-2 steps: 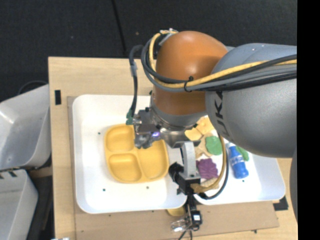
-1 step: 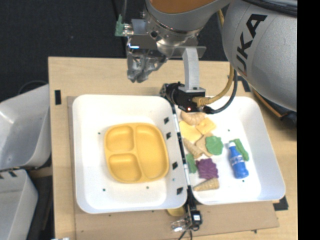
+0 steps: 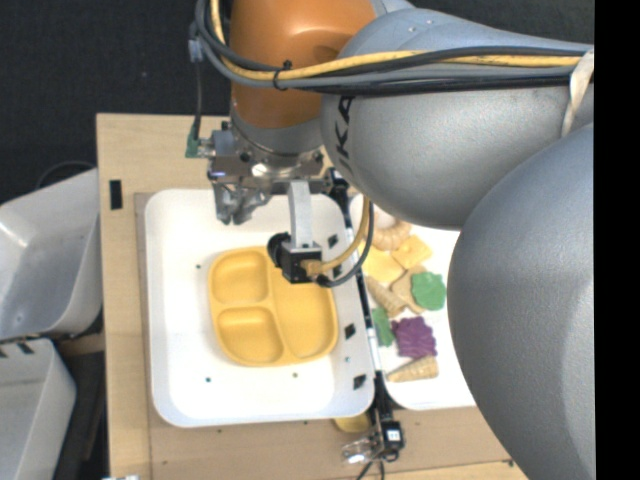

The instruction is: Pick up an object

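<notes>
We see a light wooden bench (image 3: 125,268) bearing two shallow white bins side by side. The left bin (image 3: 175,368) covers most of the bench's middle, leaving bare wood along the left edge and the near edge. The right bin (image 3: 440,393) sits just beside it, toward the right edge. A small dark slot (image 3: 115,194) marks the wood near the far left corner.
</notes>
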You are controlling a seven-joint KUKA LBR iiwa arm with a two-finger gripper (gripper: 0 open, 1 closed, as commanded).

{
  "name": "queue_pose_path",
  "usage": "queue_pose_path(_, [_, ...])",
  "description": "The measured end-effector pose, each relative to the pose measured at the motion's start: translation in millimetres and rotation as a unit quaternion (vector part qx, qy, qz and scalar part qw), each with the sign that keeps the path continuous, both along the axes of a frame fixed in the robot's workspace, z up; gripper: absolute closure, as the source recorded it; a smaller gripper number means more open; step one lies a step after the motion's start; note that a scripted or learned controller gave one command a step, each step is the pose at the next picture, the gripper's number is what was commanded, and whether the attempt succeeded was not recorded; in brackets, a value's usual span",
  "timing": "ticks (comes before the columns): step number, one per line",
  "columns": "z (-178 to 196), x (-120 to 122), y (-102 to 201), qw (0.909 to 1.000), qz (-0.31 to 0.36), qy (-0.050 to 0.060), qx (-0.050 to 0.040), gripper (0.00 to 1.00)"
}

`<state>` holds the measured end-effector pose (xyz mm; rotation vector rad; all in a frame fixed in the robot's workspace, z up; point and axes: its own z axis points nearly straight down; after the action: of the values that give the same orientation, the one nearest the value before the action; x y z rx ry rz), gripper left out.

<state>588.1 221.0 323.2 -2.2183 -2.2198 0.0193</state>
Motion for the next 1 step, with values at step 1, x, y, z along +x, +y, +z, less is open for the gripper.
queue_pose_path(1, [-73.1,101.4,-1.6,1.0000,0.000,-0.009,0.0025,1.00])
